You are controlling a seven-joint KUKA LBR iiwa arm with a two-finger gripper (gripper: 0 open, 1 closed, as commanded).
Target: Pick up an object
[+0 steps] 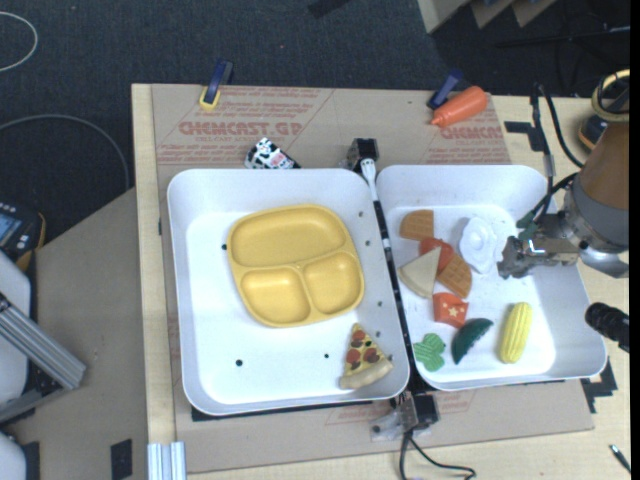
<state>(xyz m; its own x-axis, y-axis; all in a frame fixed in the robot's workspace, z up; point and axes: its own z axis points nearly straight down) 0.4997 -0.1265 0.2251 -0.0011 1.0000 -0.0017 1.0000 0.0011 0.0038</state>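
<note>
Candidates cluster in right bin [560, 363], centre-right of frame. End effector [522, 255] low beside white piece [482, 243]; finger state: cannot tell. Corn cob [515, 331] lower right: likely light, rigid, slick plastic; grip across middle.

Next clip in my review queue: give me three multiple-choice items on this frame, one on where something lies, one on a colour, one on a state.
1. Where does the pizza slice toy lie?
A. In the left bin's near right corner
B. On the yellow tray
C. In the right bin

2. What colour is the divided tray?
A. Green
B. Yellow
C. Red

3. How does the corn cob toy stand with respect to the gripper?
A. Clamped between its fingers
B. Lifted above the bin
C. Lying in the right bin, apart from the gripper

Answers: 1 A, the slice rests on the white floor of the left bin beside the tray. 2 B, the tray is plain yellow. 3 C, the cob lies in front of the gripper, untouched.
</note>
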